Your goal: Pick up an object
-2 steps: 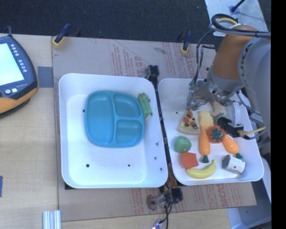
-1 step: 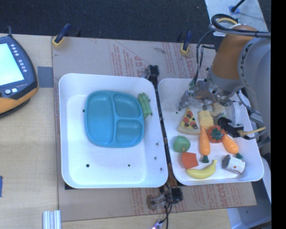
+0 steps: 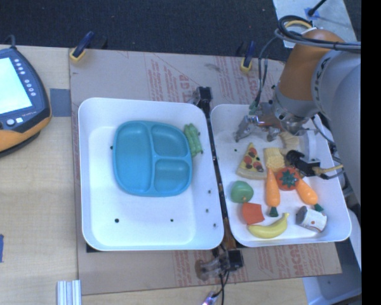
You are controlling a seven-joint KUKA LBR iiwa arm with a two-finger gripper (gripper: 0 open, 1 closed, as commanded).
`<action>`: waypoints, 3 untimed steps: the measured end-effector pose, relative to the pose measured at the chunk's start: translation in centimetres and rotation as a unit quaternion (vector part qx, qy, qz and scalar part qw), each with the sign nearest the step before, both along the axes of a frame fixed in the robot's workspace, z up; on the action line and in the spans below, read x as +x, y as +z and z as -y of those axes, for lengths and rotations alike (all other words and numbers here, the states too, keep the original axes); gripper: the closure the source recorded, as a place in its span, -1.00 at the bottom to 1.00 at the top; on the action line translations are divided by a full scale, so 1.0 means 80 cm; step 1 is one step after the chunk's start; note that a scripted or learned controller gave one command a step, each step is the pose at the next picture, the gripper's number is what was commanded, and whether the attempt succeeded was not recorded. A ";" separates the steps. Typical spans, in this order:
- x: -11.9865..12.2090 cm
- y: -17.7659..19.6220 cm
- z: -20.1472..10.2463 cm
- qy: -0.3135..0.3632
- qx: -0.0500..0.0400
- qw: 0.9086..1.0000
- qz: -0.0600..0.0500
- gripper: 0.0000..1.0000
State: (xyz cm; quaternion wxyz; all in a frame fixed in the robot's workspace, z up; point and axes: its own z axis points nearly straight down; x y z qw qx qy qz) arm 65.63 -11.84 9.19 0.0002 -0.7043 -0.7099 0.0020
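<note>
My gripper hangs low over the far end of the right bin, just above a pizza slice. Its fingers look spread, with nothing between them. Toy foods lie in this bin: a yellow cheese block, a carrot, a second carrot, a red tomato, a green lime, a red piece, a banana and a white and grey item. The arm hides the bin's far right corner.
The left bin holds a blue divided plate with a green pod at its right edge. A tablet in an orange case lies at the far left of the bench. Clamps sit between the bins.
</note>
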 end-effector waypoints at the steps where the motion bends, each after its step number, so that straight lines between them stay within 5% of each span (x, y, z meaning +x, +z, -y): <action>1: 0.000 0.001 0.038 -0.002 0.001 1.000 0.001 -1.00; 2: -0.002 0.000 -0.033 -0.001 0.001 1.000 -0.001 -1.00; 3: 0.000 0.000 0.009 -0.002 0.001 1.000 0.000 -1.00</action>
